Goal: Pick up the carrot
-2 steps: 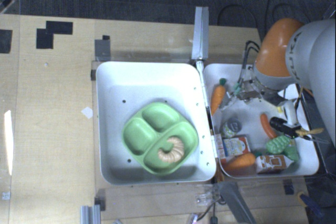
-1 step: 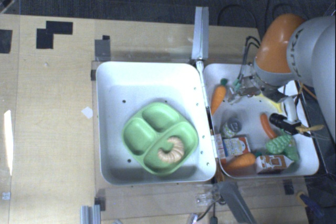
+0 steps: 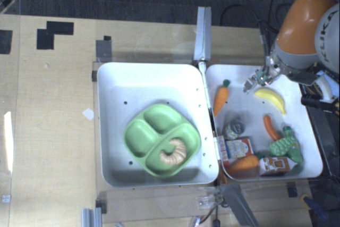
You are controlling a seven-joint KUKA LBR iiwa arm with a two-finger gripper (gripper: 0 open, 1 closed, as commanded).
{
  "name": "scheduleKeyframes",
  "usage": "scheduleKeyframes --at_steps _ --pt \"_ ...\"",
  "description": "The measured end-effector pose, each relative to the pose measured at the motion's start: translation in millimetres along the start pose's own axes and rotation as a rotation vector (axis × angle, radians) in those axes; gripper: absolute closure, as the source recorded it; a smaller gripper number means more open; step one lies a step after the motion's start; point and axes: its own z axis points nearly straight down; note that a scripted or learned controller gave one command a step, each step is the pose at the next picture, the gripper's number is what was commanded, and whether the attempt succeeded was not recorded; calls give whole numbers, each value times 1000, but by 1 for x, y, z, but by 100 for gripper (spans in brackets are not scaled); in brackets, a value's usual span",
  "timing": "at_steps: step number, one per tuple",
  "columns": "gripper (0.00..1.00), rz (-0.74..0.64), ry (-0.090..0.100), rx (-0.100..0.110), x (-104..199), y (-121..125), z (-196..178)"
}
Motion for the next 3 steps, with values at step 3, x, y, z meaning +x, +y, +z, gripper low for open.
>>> scheduleKeyframes --at_steps 3 --pt "0 75 -1 -2 35 -21 80"
